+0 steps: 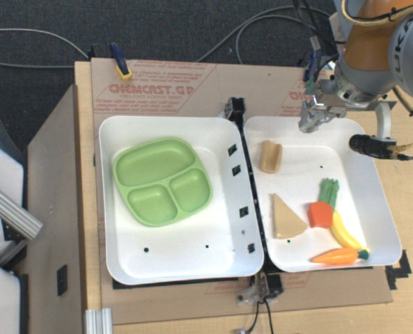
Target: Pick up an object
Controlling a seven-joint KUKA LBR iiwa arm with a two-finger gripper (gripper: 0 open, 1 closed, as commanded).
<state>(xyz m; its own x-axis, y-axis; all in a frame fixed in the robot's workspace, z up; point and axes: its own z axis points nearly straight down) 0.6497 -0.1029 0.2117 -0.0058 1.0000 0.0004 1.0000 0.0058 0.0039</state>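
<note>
Poised to choose: the metal two-finger gripper (312,120) hangs over the right white bin's (382,186) far edge, beyond the tan bread-roll toy (271,156); whether its claw is parted or closed cannot be told.

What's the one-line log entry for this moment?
gripper: over right bin's far edge, holding nothing seen | in bin: bread roll, wedge, carrots, banana | left bin: green tray

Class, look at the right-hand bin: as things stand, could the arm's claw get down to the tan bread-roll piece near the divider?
Probably yes. The claw hangs over the right bin's far edge, and the roll lies alone on bare white floor, apart from the wedge and the other toy foods. Nothing stands between them.
</note>
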